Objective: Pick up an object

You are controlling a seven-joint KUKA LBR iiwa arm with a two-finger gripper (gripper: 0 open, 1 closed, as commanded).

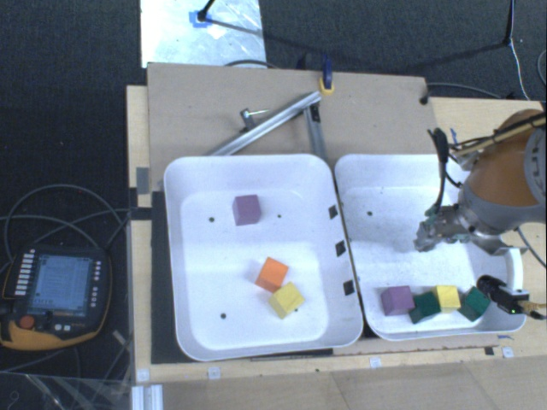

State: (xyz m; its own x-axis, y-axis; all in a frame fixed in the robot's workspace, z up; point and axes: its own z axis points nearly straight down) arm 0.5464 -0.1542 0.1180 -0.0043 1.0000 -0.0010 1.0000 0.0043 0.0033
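The left bin (184, 186) holds a purple cube (246, 209), an orange cube (272, 273) and a yellow cube (286, 299) that touches the orange one. Along the right bin's (376, 173) front wall lie a purple block (397, 299), a dark green block (423, 307), a yellow block (448, 297) and another green block (473, 303). My gripper (430, 233) hangs over the middle of the right bin, a little behind that row and apart from it. Nothing shows under or in it.
A metal bar (265, 125) lies slanted on the brown board behind the bins. A teach pendant (55, 295) with its cables sits on the floor at the left. Cables run along the arm (504, 178) at the right.
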